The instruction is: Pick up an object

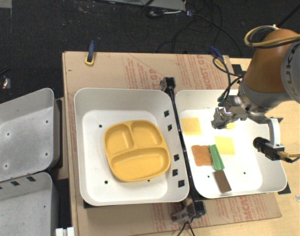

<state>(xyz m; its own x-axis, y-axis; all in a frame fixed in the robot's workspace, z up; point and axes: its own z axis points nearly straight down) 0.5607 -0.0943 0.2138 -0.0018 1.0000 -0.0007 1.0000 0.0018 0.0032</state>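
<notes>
Hovering above the right white bin [272, 183], the gripper [221, 120] holds nothing yet; finger state unclear; flat yellow square [225, 145] still unpicked

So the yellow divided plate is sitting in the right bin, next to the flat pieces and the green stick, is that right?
Not quite. The yellow divided plate sits alone in the left bin. The flat pieces, such as the yellow square, and the green stick lie in the right bin, as the camera view shows.
</notes>
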